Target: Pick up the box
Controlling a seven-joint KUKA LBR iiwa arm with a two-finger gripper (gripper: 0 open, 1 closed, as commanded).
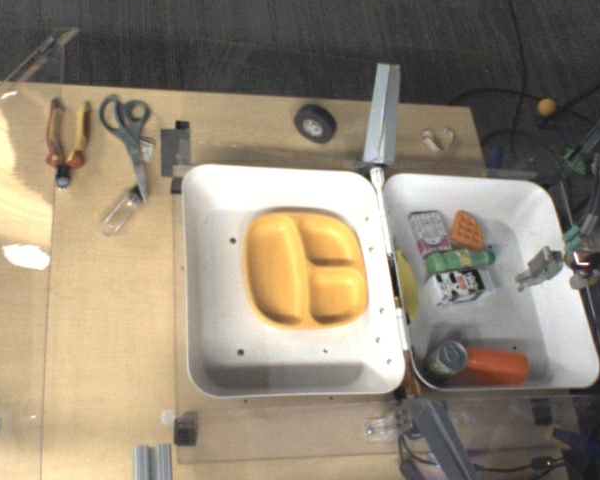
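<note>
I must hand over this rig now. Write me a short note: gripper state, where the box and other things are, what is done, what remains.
Gripper: at the right bin's right side, above the floor, holding nothing visible.
Box: lies in the right bin, upper middle, beside an orange waffle-shaped piece.
Nearby: a green item, a can and an orange bottle at the front.
Left bin: holds a yellow divided tray.
Done: nothing picked.
Left: reach the box, grasp, lift.

No words or numbers can be read. The little box (429,230) at about 12 o'clock in the right bin (540,198) has a pink and white label, but its print is too small. The black and white pack (458,285) below it is blurry too.
</note>
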